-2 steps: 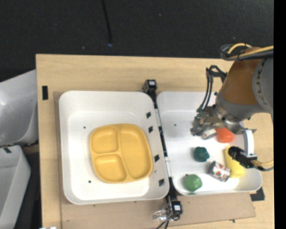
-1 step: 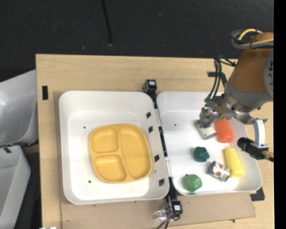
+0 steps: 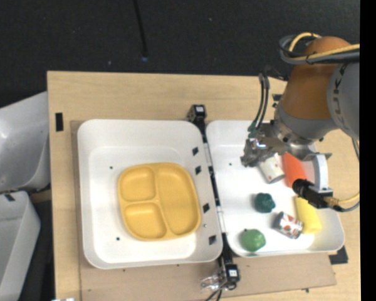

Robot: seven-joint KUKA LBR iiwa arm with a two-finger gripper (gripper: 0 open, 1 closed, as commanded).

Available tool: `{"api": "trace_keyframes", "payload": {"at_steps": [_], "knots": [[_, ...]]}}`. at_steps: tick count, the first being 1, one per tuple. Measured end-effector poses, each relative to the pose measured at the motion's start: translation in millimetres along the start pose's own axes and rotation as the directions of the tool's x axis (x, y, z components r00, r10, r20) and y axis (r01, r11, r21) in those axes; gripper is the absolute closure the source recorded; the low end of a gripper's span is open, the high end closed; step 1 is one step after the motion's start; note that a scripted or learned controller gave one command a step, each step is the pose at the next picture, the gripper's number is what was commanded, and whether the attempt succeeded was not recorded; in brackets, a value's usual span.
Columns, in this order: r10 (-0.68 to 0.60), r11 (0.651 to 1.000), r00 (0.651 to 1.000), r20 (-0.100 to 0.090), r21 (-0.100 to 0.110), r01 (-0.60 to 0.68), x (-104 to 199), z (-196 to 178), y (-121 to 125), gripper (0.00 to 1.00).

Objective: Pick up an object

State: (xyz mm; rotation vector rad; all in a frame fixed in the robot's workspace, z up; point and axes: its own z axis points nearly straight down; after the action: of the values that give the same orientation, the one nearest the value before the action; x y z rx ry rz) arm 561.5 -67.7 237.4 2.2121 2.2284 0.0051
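Observation:
My gripper (image 3: 258, 153) hangs over the upper middle of the right bin (image 3: 233, 144), below the grey and orange wrist. A small white block (image 3: 271, 168) lies just to its lower right, touching or very close to it; I cannot tell which. An orange piece (image 3: 292, 168) lies beside that block. Farther toward the front lie a teal lump (image 3: 264, 201), a green ball (image 3: 252, 239), a red and white can (image 3: 288, 224) and a yellow piece (image 3: 308, 216).
The left bin (image 3: 100, 149) holds a yellow divided plate (image 3: 158, 200). A black divider with clips (image 3: 208, 168) runs between the two bins. A black cable plug (image 3: 306, 192) from the arm hangs over the right bin's right side.

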Motion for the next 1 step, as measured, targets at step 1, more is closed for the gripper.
{"api": "trace_keyframes", "payload": {"at_steps": [1], "knots": [[-0.001, 1.0, 1.0, -0.001, 0.001, 0.001, 57.7, -9.8, 0.1, 1.0]]}}
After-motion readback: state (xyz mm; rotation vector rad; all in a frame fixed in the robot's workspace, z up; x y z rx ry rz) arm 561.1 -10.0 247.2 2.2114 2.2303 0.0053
